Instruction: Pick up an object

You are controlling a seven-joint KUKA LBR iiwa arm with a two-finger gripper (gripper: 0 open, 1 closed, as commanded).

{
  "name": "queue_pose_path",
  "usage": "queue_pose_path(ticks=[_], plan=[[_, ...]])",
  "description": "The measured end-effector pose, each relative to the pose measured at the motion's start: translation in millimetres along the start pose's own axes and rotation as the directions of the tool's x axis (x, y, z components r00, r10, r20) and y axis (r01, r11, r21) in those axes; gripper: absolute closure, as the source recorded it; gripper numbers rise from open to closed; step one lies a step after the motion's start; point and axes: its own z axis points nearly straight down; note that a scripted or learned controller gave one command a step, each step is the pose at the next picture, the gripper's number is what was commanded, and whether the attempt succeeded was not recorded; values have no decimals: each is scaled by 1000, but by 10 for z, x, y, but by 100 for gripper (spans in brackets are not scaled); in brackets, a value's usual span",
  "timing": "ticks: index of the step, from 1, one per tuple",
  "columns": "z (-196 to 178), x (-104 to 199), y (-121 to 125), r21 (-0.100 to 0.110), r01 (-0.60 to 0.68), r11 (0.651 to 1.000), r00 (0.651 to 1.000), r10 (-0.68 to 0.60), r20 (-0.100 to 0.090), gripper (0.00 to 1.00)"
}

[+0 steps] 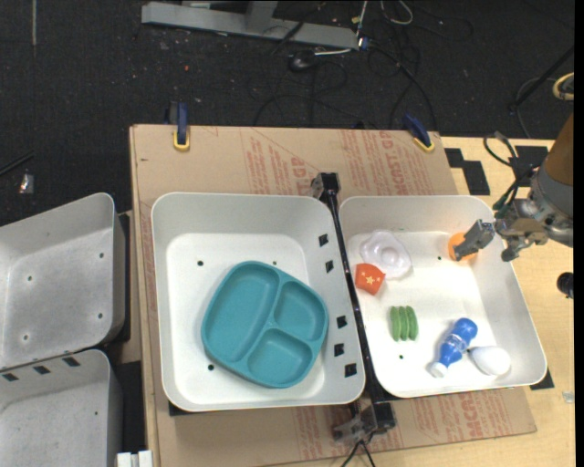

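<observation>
At the far left two spare white trays (55, 264) lie on the dark floor beside the bench, and a brown board (237, 155) clamped at its far edge with two clips carries both bins. The left bin (173, 219) holds a teal divided plate (265, 322) lying flat and slightly askew, well apart from anything else. A black divider (342, 274) separates it from the right bin (511, 301), where the candidates for picking lie: a clear cup-like piece (383, 253) near the far left corner with a small red item (369, 278) just beside it, a green ribbed piece (403, 323) near the middle, a blue and white bottle (454, 346) toward the near side, and a white egg-shaped thing (491, 360) touching or nearly touching it. An orange piece (458, 246) sits at the far right wall, right at the gripper (476, 239), which pokes in over the rim from the right. The view is small and slanted there, so whether the fingers are closed around the orange piece or merely beside it cannot be told. As a judgement, the task is at the reach or grasp stage: nothing appears lifted clear of the bin floor, so the pick itself looks still to be proven. Cables and a metal bar (246, 23) lie on the dark carpet beyond the bench.
</observation>
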Motion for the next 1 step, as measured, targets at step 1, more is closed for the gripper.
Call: queue_pose_path(ticks=[1], plan=[[-69,5,30,-12,3,1000,1000,-3,3,0]])
